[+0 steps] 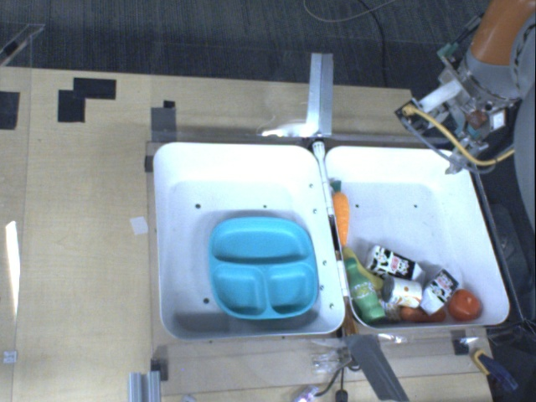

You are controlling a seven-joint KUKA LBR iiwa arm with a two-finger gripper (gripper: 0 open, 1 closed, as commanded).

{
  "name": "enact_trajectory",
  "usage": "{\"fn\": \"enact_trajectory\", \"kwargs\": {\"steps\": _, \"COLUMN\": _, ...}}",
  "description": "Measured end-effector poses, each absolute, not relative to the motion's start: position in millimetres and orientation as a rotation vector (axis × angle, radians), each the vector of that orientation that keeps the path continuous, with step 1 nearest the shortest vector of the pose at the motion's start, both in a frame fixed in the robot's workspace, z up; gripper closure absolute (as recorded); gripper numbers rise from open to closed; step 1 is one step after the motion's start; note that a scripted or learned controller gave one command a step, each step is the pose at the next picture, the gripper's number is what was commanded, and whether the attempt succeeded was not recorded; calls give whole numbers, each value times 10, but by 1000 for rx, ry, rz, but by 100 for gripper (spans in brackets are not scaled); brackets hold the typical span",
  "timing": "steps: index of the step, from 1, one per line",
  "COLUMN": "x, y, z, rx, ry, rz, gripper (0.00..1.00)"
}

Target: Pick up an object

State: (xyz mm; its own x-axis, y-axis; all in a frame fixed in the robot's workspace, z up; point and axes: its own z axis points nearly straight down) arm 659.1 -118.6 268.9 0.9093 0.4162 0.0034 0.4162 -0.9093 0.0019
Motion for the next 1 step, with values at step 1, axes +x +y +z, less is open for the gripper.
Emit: {"fn": "enact_trajectory", "kwargs": {"steps": 1, "x": 6345, "y": -1711, "z": 954, "rx": 3091, "ry": 561, "rz": 7, "gripper": 0}}
